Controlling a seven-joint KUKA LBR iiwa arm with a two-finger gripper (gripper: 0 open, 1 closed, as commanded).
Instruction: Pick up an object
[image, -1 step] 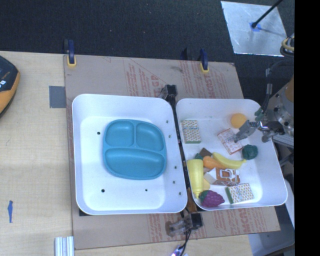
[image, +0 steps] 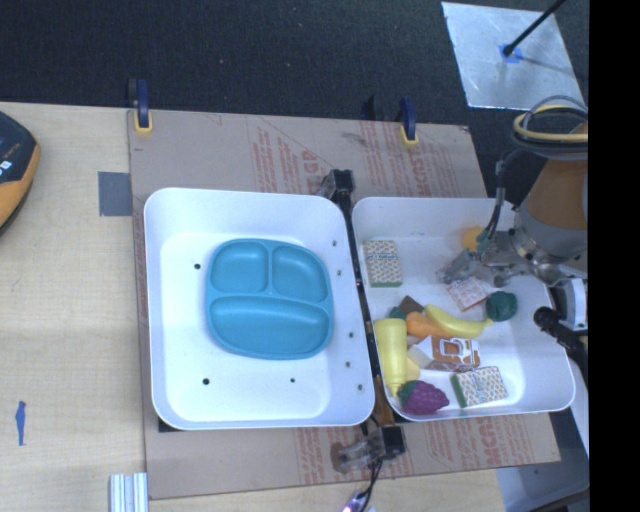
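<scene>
The left white bin (image: 175, 300) holds a blue sectioned plate (image: 268, 298) at its middle, while the right white bin (image: 540, 398) (crowded by comparison) carries the toy food. There the gripper (image: 478, 262) hangs low over the bin's far part, near a small printed packet (image: 467, 293); whether it is spread or closed cannot be told. Nearer lie a yellow banana (image: 455, 322), a yellow bottle (image: 391, 352) and purple grapes (image: 424, 398).
</scene>
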